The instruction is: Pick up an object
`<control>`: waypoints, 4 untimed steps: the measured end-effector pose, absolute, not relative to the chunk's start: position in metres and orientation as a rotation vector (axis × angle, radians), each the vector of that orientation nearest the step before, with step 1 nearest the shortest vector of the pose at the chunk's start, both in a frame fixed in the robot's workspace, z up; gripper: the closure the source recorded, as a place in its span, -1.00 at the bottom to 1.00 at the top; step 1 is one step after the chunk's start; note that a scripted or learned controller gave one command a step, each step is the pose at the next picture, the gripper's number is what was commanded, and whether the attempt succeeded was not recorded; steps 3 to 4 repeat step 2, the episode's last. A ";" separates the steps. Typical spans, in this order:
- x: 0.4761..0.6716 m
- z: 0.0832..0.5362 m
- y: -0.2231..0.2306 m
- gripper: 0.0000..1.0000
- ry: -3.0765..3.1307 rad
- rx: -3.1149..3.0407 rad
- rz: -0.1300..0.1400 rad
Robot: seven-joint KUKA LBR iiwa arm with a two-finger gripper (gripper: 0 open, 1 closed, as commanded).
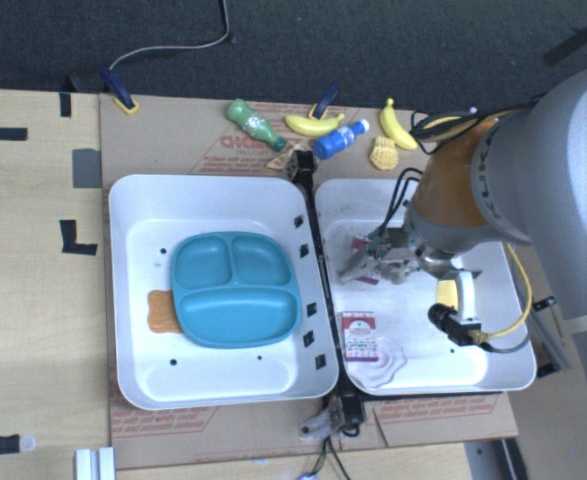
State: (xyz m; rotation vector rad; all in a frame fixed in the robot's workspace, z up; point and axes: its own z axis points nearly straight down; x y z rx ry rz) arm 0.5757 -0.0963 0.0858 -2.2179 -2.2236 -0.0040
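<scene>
A small red-and-white card packet lies flat near the front of the right bin.

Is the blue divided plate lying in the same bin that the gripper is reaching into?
No, the blue divided plate lies in the left bin, while the gripper is over the right bin.
</scene>
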 end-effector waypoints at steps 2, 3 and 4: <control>0.617 0.095 -0.098 1.00 -2.224 -2.221 -0.003; 0.617 0.095 -0.098 1.00 -2.224 -2.221 -0.003; 0.617 0.095 -0.098 1.00 -2.224 -2.221 -0.003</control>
